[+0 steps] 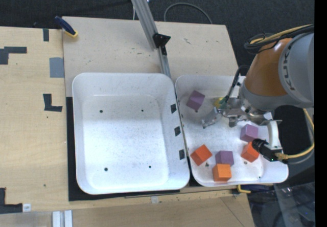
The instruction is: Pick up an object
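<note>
The right bin (271, 174) holds several small cubes. One purple cube (195, 100) lies near its back left, another purple cube (250, 132) sits at the right under the arm, and a third (224, 157) is near the front. Orange cubes lie at front left (201, 154), front middle (222, 172) and right (250, 152). My gripper (209, 120) hangs low over the bin's middle, just below and right of the back purple cube and apart from it. No cube shows in its grasp.
The left bin (82, 88) stands beside the right one, sharing a middle wall. A slanted metal rail (145, 11) comes down to the bins' back edge. The grey and orange arm (271, 77) covers the right bin's back right corner.
</note>
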{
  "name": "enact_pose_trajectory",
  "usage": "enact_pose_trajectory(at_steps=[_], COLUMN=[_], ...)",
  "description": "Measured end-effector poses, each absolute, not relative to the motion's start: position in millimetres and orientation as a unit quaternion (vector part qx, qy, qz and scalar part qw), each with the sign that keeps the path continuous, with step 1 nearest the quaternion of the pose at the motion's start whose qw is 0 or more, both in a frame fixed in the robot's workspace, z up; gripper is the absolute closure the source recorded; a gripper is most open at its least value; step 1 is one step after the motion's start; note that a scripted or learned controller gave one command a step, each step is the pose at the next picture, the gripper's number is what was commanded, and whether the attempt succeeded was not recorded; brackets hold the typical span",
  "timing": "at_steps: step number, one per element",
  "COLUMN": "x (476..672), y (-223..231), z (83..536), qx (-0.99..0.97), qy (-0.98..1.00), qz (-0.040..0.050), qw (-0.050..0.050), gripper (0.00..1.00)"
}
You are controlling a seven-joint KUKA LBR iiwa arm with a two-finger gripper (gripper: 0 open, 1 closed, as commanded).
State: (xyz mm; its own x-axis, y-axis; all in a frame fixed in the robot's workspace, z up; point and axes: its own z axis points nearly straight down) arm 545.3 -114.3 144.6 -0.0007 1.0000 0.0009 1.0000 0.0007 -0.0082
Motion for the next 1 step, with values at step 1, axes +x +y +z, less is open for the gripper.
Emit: enact_pose_trajectory(at_steps=[1], x=[543.4], y=[-113.5], z=[90.7], qx=[-0.707], qy=[-0.708], qz=[0.0023], qw=[0.003], gripper=[0.0])
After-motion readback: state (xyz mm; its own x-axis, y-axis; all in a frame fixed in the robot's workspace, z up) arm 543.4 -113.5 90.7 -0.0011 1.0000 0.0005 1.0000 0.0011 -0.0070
